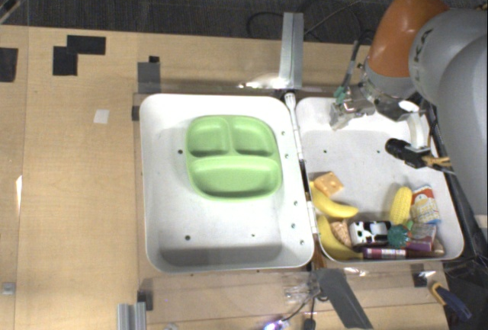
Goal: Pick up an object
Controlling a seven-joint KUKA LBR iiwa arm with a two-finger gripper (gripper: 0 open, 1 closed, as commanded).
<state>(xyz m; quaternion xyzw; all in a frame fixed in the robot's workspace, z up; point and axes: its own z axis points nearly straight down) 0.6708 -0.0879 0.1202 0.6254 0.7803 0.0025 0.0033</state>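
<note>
Gripper hovers over the far-left corner of the right bin, nothing seen in it. Cannot tell if it is apart or together, too small and cluttered at the wrist.

Table carries both bins. Left bin holds one green divided plate, lying flat, mid-bin. The pickable clutter sits along the right bin's near edge, well apart from the gripper:
- Two bananas, one curving near the left wall and a second just nearer, tucked in the near-left corner.
- Yellow corn cob, upright-ish at right, with a labelled packet touching it.
- Orange cracker-like square, just far of the first banana.
- Black-and-white cow-pattern toy, with a dark red marker along the near wall.

Risks:
- Straight down from here likely closes on bare bin floor, since nothing lies under the gripper.
- Items by the near wall are packed and touching, so a grasp may nudge neighbours or catch two.
- The bananas hug the wall and corner, and the gripper could hit the rim.
- Round corn may roll out.
</note>
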